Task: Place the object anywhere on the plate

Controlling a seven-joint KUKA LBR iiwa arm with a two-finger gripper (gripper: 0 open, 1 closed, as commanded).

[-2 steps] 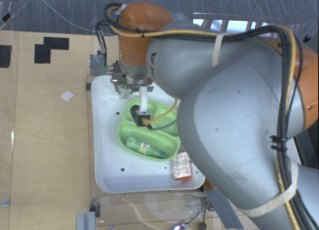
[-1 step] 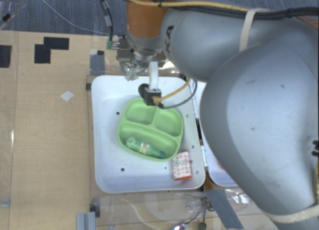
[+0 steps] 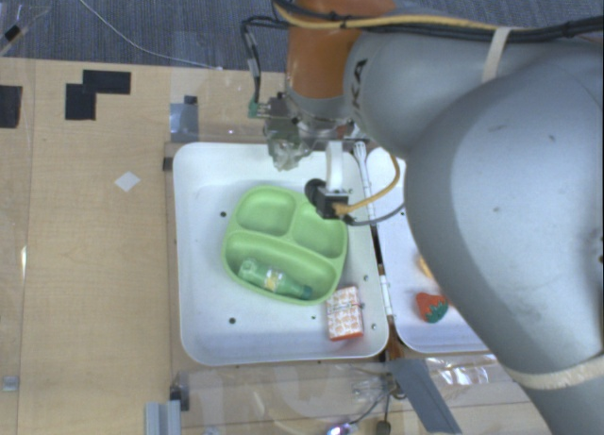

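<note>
A small red-and-white patterned packet (image 3: 343, 314) lies in the left bin (image 3: 193, 263) near its front right corner. In the right bin (image 3: 415, 334) sits a red strawberry-like toy (image 3: 432, 307). Black angular markers (image 3: 94, 92) mark the wooden bench (image 3: 85, 263).

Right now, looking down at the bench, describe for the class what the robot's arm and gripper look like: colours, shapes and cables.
The arm is bulky, smooth and light grey, with rounded segments. An orange band wraps it above the wrist. Black and yellowish cables loop over the orange part and run along the arm. The gripper is a small grey metal assembly, with a green connector beside it and a tan hose curling nearby.
</note>
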